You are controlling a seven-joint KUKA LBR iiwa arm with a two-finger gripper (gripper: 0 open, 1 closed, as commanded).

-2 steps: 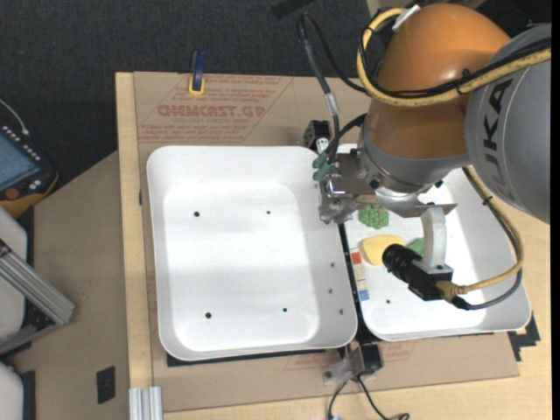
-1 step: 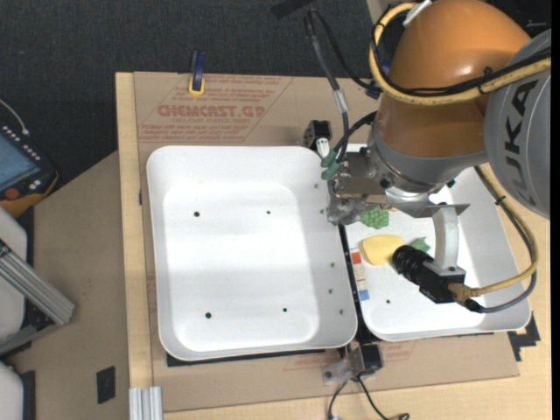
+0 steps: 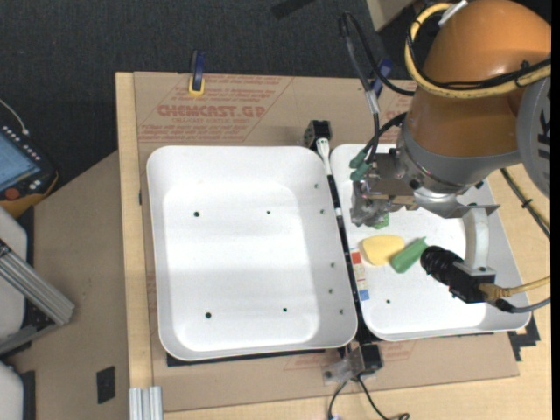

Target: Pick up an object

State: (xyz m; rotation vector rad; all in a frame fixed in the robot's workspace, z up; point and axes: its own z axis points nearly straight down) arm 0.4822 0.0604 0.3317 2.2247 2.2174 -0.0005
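Note:
My gripper [image 3: 371, 210] hangs over the left part of the right bin [image 3: 437, 318], close to the divide between the two bins. Just below it on the bin floor lies a pale yellow rounded piece [image 3: 378, 249]. A green piece [image 3: 407, 255] lies against the yellow one's right side. A small bit of darker green [image 3: 358, 170] shows at the gripper's upper left; whether it lies in the bin or touches the gripper I cannot tell. The arm's orange band [image 3: 477, 68] and grey wrist cover the bin's far right part.
The left bin [image 3: 175, 182] lies beside the right one, their rims meeting along a dark strip [image 3: 341, 234]. Small red and blue marks [image 3: 357, 259] sit on the right bin's left rim. Brown cardboard [image 3: 219, 103] underlies both bins, with a yellow clamp [image 3: 197, 81] at the back.

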